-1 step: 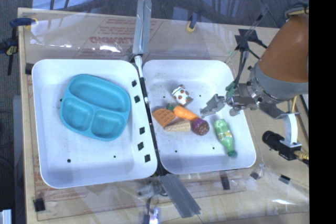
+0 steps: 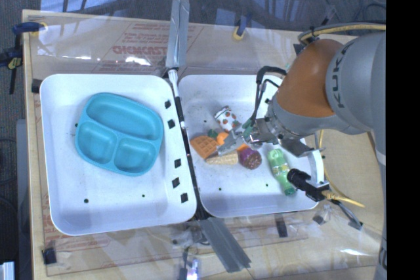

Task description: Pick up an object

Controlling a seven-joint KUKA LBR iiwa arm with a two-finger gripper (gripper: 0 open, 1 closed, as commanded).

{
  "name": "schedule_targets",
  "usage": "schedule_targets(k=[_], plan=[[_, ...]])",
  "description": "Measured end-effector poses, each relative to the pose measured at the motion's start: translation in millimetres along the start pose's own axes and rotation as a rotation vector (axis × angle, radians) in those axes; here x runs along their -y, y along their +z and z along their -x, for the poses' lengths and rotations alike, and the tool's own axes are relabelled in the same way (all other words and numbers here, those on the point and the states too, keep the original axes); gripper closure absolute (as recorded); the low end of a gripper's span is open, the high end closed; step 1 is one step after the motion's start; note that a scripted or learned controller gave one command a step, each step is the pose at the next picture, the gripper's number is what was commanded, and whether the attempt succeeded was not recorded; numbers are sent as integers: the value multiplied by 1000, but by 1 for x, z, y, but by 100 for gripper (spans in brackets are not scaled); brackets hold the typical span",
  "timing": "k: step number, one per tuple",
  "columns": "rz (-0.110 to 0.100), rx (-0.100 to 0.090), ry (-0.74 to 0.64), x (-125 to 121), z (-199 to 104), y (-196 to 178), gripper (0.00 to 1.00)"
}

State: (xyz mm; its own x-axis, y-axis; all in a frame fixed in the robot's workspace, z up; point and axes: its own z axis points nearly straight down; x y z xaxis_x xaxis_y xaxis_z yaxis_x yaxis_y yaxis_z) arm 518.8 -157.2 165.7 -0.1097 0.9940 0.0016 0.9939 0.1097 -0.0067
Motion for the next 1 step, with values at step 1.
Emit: schedule_targets(k=[1], plan=[[2,0,-35,-28,48,71,0]])
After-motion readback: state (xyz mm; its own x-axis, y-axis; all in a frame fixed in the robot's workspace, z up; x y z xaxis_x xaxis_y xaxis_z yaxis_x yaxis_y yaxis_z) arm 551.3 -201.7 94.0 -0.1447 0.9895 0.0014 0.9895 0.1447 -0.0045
